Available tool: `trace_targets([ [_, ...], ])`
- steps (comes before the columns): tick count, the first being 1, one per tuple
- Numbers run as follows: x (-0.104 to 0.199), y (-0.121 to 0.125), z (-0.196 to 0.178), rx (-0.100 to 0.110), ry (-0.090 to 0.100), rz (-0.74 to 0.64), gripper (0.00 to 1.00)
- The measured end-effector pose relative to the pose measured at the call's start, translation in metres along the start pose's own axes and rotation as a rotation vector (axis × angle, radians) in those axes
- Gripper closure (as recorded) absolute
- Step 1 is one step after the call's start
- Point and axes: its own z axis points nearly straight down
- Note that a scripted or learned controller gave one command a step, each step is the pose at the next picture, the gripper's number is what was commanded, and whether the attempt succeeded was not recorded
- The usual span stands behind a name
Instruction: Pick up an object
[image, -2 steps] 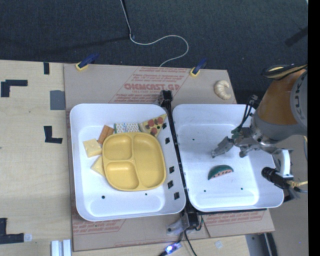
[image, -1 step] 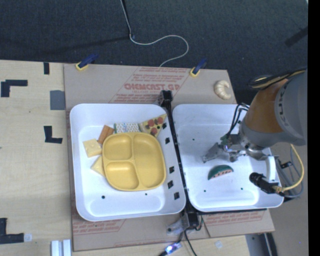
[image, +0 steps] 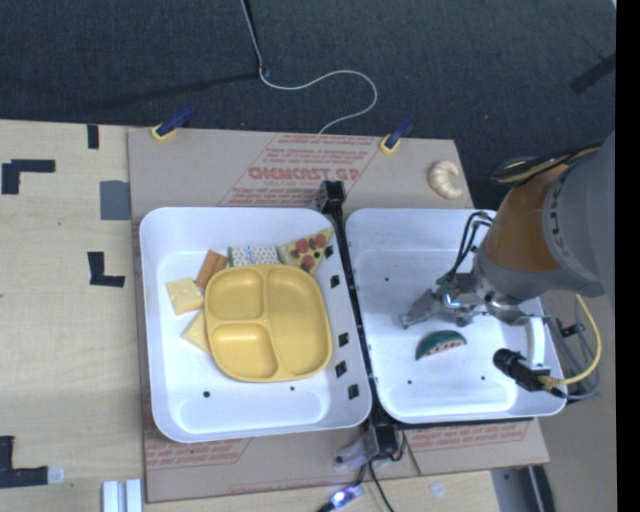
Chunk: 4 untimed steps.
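In the right-hand bin (image: 400, 380), lower right of the frame, the gripper (image: 425, 312) is down low over the white floor, its grey metal fingers pointing left toward the middle of the bin. Whether those fingers are spread or pressed together, I cannot tell from this slant, and nothing shows between them. Just below the gripper, close but apart from it, lies a watermelon slice (image: 441, 343), a small toy wedge with a green rind and a red face, resting flat on the bin floor. That is the lone loose object in this bin.

Behind the gripper the arm (image: 560, 230) comes in from the right edge, grey and bulky, with its orange band (image: 520, 225) sitting above the wrist. Cables loop around the wrist, and a black fitting hangs near the bin's lower right corner.

Over in the left-hand bin (image: 160, 300), a yellow divided plate (image: 268, 322) takes the centre, three compartments, lying flat. Tucked along its upper and left edges are flat toy food pieces: a pale yellow cheese square (image: 184, 295) at the left, a brown cracker (image: 211, 267) beside it, and a pizza slice (image: 308, 248) at the plate's upper right, near the wall between the bins.

Both bins sit on a cardboard sheet (image: 290, 175) with red lettering, held by two clips at its top edge. A small tan lump (image: 447, 178) rests on the cardboard above the right bin. A thin white cable (image: 320, 85) curls across the dark floor at the top.
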Motion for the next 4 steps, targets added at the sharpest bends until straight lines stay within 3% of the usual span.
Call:
trace_targets([
  [1, 0.000, 0.000, -0.011, -0.002, -0.001, 0.000, 1.00],
  [3, 0.001, 0.003, -0.115, -0.006, 0.000, -0.001, 1.00],
  [4, 0.002, 0.003, -0.141, -0.003, 0.001, 0.000, 1.00],
])
